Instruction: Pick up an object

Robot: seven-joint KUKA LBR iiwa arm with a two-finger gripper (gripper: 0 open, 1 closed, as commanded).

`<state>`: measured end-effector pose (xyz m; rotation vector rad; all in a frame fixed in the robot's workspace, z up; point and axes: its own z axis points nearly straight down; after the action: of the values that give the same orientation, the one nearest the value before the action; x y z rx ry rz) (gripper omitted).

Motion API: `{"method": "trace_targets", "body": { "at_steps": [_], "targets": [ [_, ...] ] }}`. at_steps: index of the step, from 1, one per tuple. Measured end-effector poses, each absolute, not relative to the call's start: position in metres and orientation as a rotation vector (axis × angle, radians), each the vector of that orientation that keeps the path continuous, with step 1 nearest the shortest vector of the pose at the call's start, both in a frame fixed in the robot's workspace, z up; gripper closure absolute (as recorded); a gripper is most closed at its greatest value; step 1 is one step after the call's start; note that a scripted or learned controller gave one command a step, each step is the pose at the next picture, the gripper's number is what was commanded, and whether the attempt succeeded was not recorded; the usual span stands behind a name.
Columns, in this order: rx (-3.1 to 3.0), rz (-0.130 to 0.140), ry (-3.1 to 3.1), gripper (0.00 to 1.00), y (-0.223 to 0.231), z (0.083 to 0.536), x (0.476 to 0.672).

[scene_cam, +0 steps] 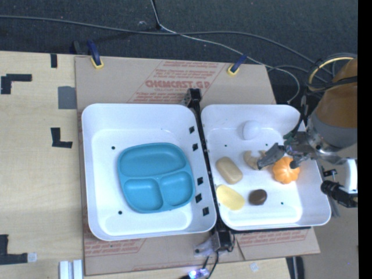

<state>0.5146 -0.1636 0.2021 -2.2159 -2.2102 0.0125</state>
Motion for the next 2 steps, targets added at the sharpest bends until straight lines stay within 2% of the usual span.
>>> {"method": "trace_targets", "body": {
  "at_steps": [1, 2],
  "targets": [
    [-2.219, 0.002, -2.222, 0.0, -0.163, 0.208, 0.518],
    [-2.216, 0.006, -2.219, 0.0, -0.155, 0.156, 0.509]
  ]
}}
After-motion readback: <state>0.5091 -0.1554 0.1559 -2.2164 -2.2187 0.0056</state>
